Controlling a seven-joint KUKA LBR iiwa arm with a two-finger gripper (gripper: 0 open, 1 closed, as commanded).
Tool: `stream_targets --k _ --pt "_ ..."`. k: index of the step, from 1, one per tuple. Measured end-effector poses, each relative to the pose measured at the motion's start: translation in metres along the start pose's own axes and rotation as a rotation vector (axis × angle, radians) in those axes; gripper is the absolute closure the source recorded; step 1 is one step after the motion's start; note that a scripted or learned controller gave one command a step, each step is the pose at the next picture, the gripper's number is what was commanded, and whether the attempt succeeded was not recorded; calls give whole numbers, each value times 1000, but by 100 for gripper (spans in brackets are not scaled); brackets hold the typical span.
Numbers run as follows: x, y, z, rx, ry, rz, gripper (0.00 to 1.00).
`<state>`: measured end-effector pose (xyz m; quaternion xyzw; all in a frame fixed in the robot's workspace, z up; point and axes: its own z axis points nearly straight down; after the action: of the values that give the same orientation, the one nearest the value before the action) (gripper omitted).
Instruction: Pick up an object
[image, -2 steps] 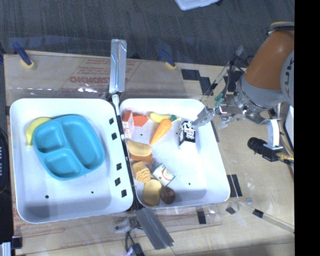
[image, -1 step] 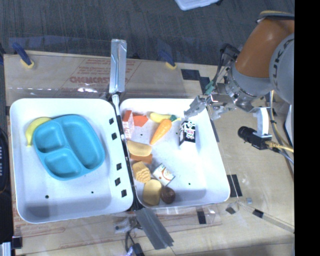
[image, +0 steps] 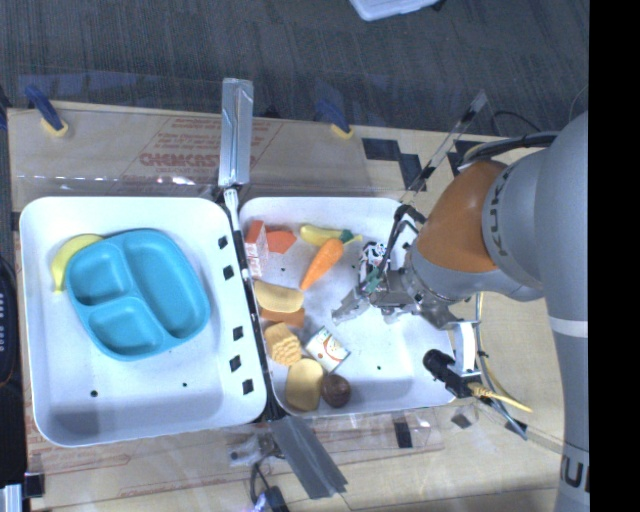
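White bins (image: 60, 400), two; one blue tray (image: 140, 290), one carrot (image: 322, 263).

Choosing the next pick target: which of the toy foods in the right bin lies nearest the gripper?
The toy carrot, orange with a green top, lying at a slant just left of the gripper. The banana lies behind it; the bread pieces sit farther left.

You can make out red printing on the clear sheet (image: 150, 150) lying on the surface just behind the left bin (image: 40, 400); its largest line seems to begin "CHEMCAS", and the smaller lines above it are too blurred to read.
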<state>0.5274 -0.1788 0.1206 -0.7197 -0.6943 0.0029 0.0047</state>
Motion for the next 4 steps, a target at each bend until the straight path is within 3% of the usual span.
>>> stream_targets --k 1,2,3,4 --pt "0 2 -13 -5 -2 -6 100" --pt "0 2 -12 -5 -2 -6 0" --pt "-9 -27 -23 -5 0 181 0" --pt "30 73 -15 -8 0 39 0"
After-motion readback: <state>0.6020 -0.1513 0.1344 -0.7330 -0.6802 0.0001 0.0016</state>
